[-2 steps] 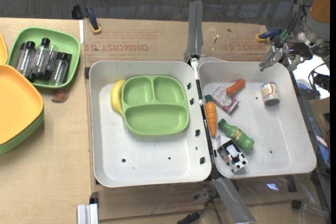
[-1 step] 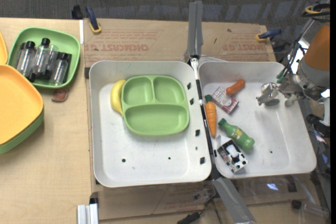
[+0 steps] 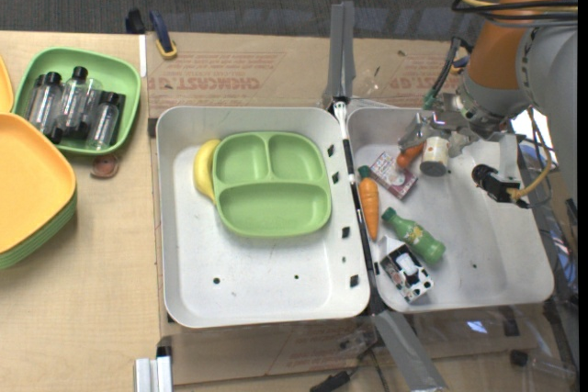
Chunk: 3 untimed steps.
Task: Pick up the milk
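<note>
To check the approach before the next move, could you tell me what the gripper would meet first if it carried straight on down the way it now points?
Probably the small white cylinder directly beneath the gripper, in the right bin; depth is unclear from this slanted view.

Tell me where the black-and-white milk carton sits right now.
In the camera view, the small black-and-white cow-patterned milk carton lies in the right white bin, at its near-left corner, just below the green plastic bottle.
</note>
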Available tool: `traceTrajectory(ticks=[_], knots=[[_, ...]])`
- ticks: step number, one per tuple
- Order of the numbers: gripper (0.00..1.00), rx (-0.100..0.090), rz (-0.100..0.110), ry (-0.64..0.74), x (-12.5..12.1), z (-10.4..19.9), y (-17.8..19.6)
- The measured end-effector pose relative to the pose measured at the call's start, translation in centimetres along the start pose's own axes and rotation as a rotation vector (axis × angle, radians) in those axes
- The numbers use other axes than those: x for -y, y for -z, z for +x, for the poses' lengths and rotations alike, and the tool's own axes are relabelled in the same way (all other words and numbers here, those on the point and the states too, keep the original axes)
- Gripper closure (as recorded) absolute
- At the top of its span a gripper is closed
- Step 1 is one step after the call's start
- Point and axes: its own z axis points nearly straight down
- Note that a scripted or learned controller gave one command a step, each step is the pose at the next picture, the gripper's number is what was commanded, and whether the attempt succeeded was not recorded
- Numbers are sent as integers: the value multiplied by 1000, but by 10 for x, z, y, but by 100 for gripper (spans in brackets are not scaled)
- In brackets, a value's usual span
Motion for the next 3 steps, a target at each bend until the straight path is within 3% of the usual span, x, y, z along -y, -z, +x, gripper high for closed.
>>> traceTrajectory(ticks=[1, 2, 3], knots=[[0, 0, 1, 15, 52, -49, -32], [0, -1, 1, 14, 85, -78, -31], [0, -8, 3, 3, 125, -88, -32]])
